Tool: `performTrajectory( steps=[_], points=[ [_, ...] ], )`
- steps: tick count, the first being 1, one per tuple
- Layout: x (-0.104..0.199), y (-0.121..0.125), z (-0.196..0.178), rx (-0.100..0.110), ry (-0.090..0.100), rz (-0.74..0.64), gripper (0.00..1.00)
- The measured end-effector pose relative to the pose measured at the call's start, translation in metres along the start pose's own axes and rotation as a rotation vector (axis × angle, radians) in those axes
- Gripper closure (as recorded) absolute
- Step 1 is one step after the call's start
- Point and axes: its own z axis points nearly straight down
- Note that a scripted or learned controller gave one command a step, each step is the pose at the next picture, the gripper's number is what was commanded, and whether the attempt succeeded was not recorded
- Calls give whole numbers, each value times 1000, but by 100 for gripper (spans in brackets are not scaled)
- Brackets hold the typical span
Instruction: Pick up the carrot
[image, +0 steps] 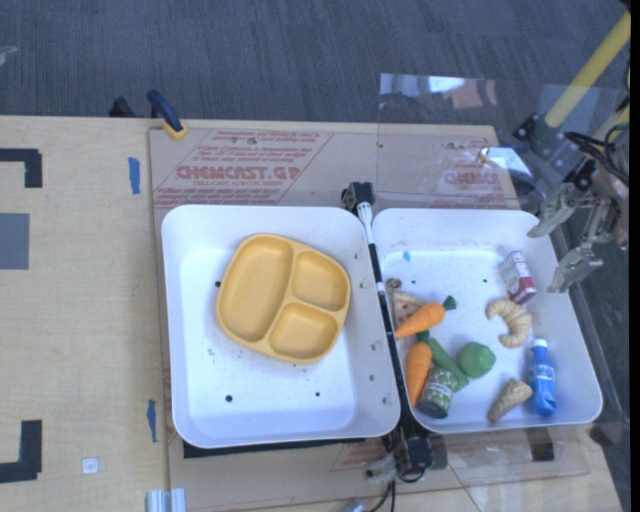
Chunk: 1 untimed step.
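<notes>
So the gripper (568, 245) sits up at the right edge of the right bin (455, 235), over the rim and not down among the toys. Its two fingers (548, 218) point down-left with a clear gap between them, so it's spread open, and there's nothing between them. It isn't touching anything in the bin as far as I can see; the closest item is the small red-and-white packet (518, 276), just below-left of the fingertips.

There are actually two carrots. One carrot (422, 318) lies near the bin's left wall, tip pointing left and its green top up to the right, resting against a slice of pizza-looking thing (402, 302). The second carrot (418, 370) is right below it, more upright, squeezed next to a dark jar (437, 395) and a green round vegetable (476, 359).

Other stuff in there: a croissant (512, 320), a blue bottle (541, 375) and a tan cone-shaped piece (508, 398) toward the right side.

The left bin (200, 400) holds a yellow divided plate (283, 297).
</notes>
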Motion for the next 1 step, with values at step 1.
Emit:
performTrajectory(
  steps=[1],
  points=[
    [43, 61, 6, -3, 3, -123, 0]
  ],
)
